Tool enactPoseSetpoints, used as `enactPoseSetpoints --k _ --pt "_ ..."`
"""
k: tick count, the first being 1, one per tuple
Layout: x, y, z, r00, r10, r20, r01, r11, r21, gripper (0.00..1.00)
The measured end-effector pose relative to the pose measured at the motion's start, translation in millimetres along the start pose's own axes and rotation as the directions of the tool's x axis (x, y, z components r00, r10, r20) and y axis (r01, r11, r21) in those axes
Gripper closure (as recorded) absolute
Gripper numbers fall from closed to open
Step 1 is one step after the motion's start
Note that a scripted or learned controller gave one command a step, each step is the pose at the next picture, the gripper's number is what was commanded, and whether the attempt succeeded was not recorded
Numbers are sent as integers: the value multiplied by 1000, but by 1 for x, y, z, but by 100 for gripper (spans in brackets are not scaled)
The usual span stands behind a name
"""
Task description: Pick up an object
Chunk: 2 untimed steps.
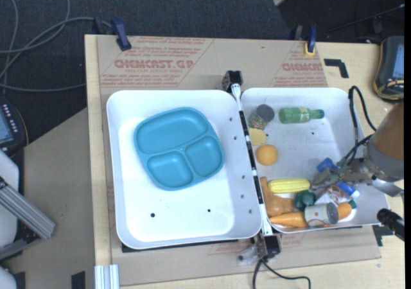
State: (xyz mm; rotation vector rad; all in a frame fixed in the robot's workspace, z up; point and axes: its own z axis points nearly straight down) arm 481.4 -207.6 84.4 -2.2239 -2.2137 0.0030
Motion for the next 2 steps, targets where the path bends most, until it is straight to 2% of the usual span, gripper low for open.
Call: enactPoseSetpoints --k 1,2 --pt "-11 42 1 1000 -11 -11 11 1000 2 0" --pt "-13 42 -10 1000 -7 -2 7 1000 -5 100"
